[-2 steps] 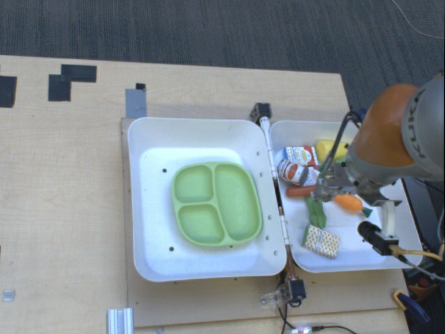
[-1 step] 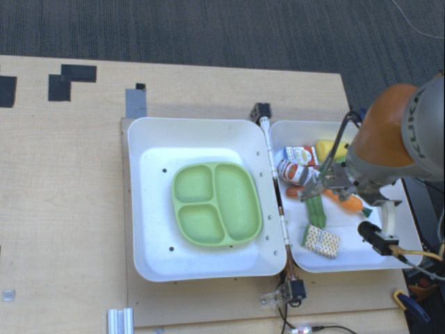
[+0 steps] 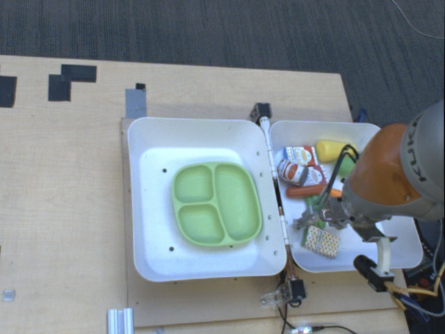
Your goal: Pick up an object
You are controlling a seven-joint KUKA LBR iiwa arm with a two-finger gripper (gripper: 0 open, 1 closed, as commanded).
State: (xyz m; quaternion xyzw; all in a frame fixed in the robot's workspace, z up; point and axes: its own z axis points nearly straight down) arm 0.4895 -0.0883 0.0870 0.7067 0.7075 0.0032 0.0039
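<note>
gripper (image 3: 313,220) low in the right bin (image 3: 407,252), can't tell its state, sitting just above the patterned packet (image 3: 322,241) with carrot (image 3: 306,191) and pouches crowded close, so a grab could likely clip a neighbour or slip off the flat packet

Bench (image 3: 69,186): bears 2 bins side by side, their inner rims touching.
Left bin (image 3: 149,256): holds a divided tray (image 3: 217,204) with 3 compartments, lying near its middle.
Right bin (image 3: 403,252): holds several small things at its left half.
Packet (image 3: 300,155): at the far side, just left of a rounded piece (image 3: 331,149).
Carrot-shaped piece (image 3: 306,191): nearer than the packet, lying crosswise.
Patterned block (image 3: 321,241): nearest, beside the gripper (image 3: 316,221).
Arm (image 3: 389,169): over the bin's right half.
</note>
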